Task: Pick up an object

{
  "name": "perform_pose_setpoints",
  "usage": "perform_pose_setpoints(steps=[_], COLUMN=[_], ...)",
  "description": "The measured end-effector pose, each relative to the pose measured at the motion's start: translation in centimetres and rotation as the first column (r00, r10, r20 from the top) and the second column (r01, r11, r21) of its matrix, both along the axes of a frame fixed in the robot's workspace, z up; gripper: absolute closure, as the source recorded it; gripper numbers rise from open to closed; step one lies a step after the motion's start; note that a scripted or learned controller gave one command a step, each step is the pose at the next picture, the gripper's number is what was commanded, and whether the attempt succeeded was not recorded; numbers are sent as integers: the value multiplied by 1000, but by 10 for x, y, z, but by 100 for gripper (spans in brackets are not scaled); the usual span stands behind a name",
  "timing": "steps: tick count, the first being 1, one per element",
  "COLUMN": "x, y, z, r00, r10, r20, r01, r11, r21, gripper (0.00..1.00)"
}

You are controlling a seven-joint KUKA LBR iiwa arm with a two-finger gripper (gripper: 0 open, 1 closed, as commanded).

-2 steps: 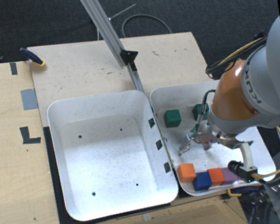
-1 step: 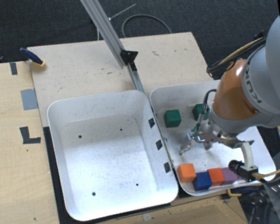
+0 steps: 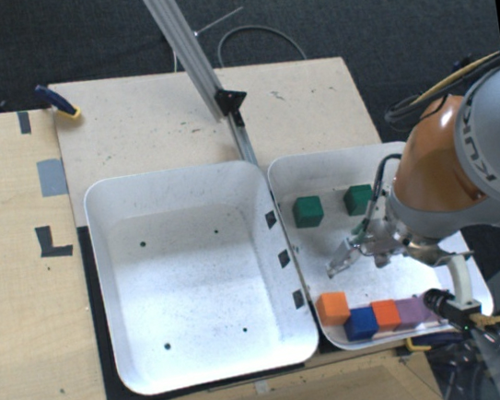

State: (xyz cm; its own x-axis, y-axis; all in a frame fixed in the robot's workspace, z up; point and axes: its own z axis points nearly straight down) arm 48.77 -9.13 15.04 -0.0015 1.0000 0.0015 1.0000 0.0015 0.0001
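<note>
Grey two-finger jaws [image 3: 341, 263] in right white plastic bin [image 3: 294, 234], state unclear. Small orange cube [image 3: 333, 307] lies just below jaws, toward bin's near wall; green cubes farther.

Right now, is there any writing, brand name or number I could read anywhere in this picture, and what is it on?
"KU": large dark letters on the grey arm at the right edge, cut off by the frame, so the word is incomplete.
Grey tape marks on the bench at left: shapes, not letters.
The two white bins and the coloured blocks: no writing that I can make out.
</note>
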Motion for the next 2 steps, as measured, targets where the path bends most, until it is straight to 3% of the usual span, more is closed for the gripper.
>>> perform_pose_setpoints(steps=[1,2], x=[0,42], y=[-1,-37], z=[-3,-54], r00=[1000,1000], r10=[-1,-2], r20=[-3,-4], r01=[1,2], r11=[1000,1000], r21=[0,-2], gripper=[0,0])
